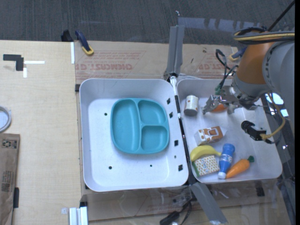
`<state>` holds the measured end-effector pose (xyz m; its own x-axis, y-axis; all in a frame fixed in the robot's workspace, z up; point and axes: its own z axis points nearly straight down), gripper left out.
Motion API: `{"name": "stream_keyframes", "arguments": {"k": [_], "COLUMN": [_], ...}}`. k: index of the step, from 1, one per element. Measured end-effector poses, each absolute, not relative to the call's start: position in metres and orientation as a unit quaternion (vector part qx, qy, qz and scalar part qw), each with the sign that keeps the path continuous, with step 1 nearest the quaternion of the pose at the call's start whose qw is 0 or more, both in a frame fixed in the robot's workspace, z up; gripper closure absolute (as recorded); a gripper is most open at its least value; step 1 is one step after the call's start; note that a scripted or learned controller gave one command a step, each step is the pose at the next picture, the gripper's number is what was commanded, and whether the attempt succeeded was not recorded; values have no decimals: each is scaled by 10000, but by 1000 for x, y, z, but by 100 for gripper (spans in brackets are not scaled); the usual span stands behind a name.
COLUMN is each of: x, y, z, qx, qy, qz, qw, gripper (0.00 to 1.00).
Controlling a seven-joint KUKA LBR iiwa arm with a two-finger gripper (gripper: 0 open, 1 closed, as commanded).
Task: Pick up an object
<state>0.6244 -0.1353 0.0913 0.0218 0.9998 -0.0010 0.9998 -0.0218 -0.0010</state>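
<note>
Apparently, the two-finger gripper (216,106) pinched a small orange-red object (218,108), its long axis running 9-to-3 o'clock.

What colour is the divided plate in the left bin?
Turquoise blue plate, seen in the camera view.

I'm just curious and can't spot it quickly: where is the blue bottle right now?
The blue bottle lies near the front of the right bin in the camera view, between the banana on its left and the carrot on its right.

cardboard sheet (117,60): red print, mirrored, unreadable | brown bag (8,165): recycling sign
</note>
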Motion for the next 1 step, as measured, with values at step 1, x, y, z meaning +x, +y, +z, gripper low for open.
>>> {"name": "stream_keyframes", "arguments": {"k": [1], "x": [625], "y": [-136], "z": [101], "qx": [-7154], "qy": [-6987], "qz": [2], "qw": [-7], "gripper": [100]}}
